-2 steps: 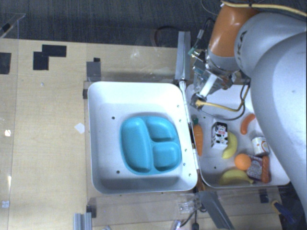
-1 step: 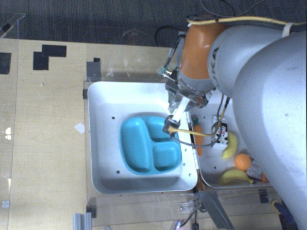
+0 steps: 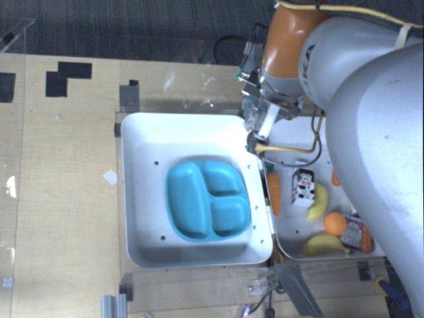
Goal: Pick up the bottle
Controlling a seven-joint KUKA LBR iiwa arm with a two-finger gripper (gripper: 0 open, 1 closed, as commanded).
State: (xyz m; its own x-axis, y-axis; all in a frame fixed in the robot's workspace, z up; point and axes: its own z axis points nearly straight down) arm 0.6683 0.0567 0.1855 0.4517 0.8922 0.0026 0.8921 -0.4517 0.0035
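One camera is fixed above the bench (image 3: pixel 59 197) and looks down at a slant. It takes in both white bins: the left bin (image 3: pixel 142 177) lies whole near the middle, the right bin (image 3: pixel 291 250) sits toward the lower right, partly behind the arm (image 3: pixel 371 111). The arm comes in from the right, close to the lens and large.
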